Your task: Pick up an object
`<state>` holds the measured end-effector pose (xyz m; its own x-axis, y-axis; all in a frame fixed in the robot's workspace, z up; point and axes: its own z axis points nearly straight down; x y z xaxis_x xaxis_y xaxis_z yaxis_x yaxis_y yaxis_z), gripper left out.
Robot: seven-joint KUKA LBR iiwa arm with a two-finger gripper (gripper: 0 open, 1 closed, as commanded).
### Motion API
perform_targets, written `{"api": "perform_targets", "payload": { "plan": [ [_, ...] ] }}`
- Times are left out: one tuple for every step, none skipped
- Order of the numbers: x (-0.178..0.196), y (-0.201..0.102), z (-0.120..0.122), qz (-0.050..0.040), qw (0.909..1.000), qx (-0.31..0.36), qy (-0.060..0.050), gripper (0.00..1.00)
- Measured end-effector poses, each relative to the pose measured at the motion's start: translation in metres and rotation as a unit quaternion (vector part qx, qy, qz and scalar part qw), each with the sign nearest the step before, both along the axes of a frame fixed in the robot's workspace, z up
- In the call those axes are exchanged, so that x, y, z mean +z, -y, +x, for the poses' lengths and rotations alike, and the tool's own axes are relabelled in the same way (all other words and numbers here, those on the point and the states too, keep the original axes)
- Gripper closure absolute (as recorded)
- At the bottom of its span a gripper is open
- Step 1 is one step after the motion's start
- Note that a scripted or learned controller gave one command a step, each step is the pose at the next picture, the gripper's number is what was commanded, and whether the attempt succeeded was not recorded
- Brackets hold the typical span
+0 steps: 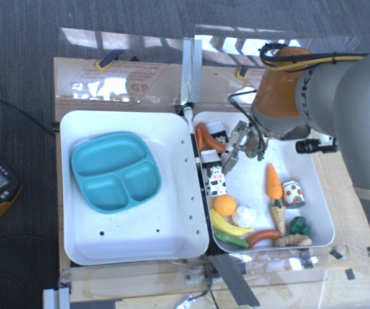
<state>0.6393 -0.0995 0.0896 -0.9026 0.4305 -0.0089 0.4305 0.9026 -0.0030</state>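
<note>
My gripper (231, 152) hangs low in the right bin (320, 192), near its back left corner, fingers spread apart with nothing between them. It sits just right of a long orange-red sausage (206, 138) and a small black-and-white item (219, 136). Directly below the fingertips stands a cow-patterned box (215, 181). Further forward lie an orange (224, 204), a white lump (243, 216), a banana (226, 224) and a red sausage (262, 237). A carrot (273, 181) and a small printed can (292, 194) lie to the gripper's right.
The left bin (172, 224) holds a turquoise divided plate (115, 170). A central divider wall (197, 172) separates the bins. A green broccoli piece (298, 225) and a ginger root (294, 240) sit at the right bin's front right. The arm's bulky wrist (287, 95) overhangs the back right.
</note>
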Motion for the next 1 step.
{"api": "perform_targets", "payload": {
  "plan": [
    [0.0011, 0.0528, -0.1090, 0.0006, 0.9999, 0.011, 0.002, 0.00]
  ]
}}
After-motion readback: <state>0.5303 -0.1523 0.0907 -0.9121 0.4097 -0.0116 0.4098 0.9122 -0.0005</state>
